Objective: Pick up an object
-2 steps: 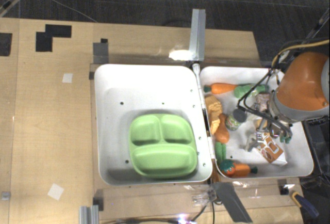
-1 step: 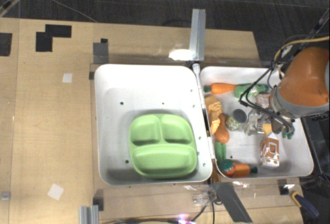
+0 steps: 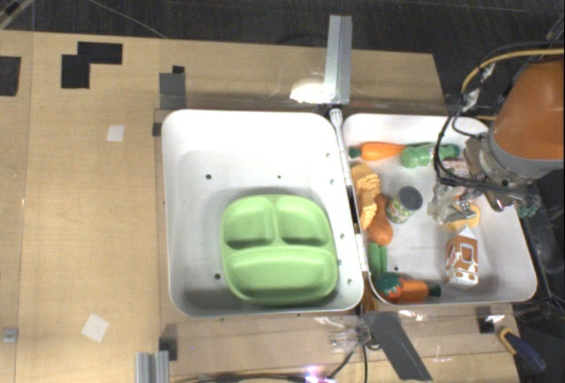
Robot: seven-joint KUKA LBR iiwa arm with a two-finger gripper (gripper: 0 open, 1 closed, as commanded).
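a wooden tabletop (image 3: 79, 222) bears two white bins; the left bin (image 3: 190, 152) holds a green tray (image 3: 279, 247). the pincer (image 3: 455, 206) hangs over the right bin (image 3: 512, 271), toys crowding its 9 o'clock side; its state cannot be told.

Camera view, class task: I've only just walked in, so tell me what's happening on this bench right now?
A grey arm with an orange band reaches in from the right over the right bin, which holds a jumble of toy food, including a carrot and a small carton. Its tool hangs low among those items, just above the carton; a grasp can't be confirmed. The left bin holds a green divided tray.
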